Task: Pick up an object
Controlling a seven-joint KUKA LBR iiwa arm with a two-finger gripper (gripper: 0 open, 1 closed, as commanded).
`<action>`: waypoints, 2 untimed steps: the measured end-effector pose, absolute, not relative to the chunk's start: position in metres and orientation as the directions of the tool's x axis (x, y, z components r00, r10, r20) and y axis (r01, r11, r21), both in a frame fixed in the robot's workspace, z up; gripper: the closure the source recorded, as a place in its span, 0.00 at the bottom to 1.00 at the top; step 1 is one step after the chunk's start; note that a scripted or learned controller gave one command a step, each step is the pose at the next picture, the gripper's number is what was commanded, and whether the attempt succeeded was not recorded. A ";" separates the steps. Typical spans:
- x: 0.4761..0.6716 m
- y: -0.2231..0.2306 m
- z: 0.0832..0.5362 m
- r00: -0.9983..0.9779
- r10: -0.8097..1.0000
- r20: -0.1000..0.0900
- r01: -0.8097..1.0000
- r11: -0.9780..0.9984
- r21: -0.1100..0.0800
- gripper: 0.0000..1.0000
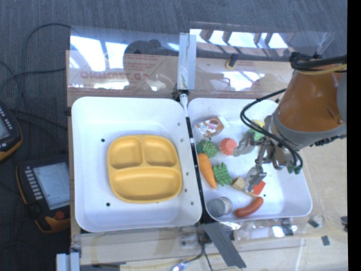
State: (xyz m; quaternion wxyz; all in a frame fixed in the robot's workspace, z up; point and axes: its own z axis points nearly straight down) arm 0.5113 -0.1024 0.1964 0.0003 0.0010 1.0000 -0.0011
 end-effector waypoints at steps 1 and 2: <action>0.547 -0.107 0.091 -0.995 0.094 -0.017 0.094 0.996 -0.001 0.00; 0.609 -0.103 0.090 -0.975 0.221 -0.010 0.221 0.975 0.000 0.00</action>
